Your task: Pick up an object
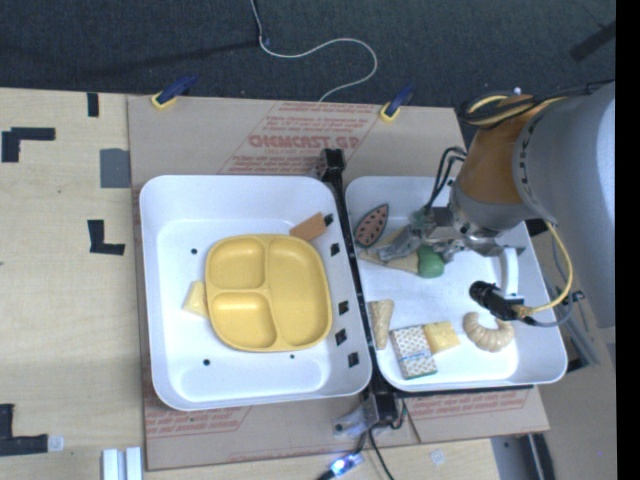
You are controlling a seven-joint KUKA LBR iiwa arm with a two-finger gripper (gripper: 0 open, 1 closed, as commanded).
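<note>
The arm reaches into the right bin (540, 368), and its jaws (418, 243) are low, just beside a green ball (431, 262). I cannot tell if they are spread or pressed together. A yellow plate (268, 292) lies in the left bin (165, 268).

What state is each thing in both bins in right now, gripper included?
Yellow divided plastic plate: flat in the left bin, compartments bare.
Orange wedge: partly tucked under the plate's far edge.
Green round object: in the right bin, at the gripper; grasp unclear.
Brown oval object: lying free.
Checked packet: lying flat.
Curved tan pastry: lying free.
</note>
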